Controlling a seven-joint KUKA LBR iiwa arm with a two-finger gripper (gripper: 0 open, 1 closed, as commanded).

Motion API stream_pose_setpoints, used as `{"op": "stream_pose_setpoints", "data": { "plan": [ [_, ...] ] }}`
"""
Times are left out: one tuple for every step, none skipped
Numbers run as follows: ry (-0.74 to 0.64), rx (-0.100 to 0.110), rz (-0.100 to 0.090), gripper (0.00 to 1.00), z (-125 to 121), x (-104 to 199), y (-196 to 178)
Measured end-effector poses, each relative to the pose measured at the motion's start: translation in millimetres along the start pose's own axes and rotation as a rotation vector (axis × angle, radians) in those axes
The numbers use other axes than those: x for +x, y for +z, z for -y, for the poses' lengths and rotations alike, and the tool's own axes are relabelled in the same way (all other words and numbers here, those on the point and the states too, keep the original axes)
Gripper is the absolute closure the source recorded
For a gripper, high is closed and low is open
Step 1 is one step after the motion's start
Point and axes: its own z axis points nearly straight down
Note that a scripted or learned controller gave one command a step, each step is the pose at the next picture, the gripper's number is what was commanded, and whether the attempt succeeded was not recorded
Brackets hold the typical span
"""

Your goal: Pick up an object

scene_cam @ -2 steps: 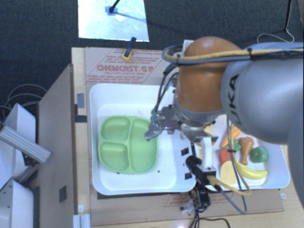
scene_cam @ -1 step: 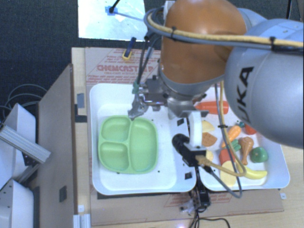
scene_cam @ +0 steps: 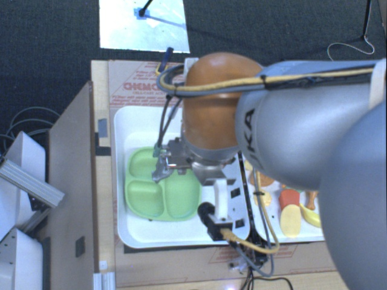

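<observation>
Arm: grey KUKA iiwa reaching in from the right; large in the foreground, covering much of the right bin; orange band above the wrist; yellow and black cables run along it and hang down past the wrist.
Gripper: low over the left bin, at the upper right part of the green tray; whether it is wide, narrow or holding anything cannot be told, as the wrist housing hides it.
Green tray: light green divided plate with three compartments; lies flat in the left bin, toward its left wall; its right edge runs under the wrist.
Left bin: shallow, white; holds the green tray.
Right bin: mostly hidden by the arm; visible strip near the front holds a red piece, a pale yellow piece just below it, and a yellow curved piece beside them.
Surroundings: cardboard sheet with red print beneath the bins; dark carpet beyond.
</observation>
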Motion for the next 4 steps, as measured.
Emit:
{"op": "stream_pose_setpoints", "data": {
  "plan": [
    [0.008,-0.001,0.001,0.00,-1.7,-80.1,108.8],
    [-0.005,-0.032,-0.007,0.00,-126.2,-48.8,-3.0],
    [-0.012,-0.028,-0.015,0.00,-66.6,25.0,-195.4],
    [-0.008,-0.016,-0.006,1.00,-68.5,20.5,-195.6]
  ]
}}
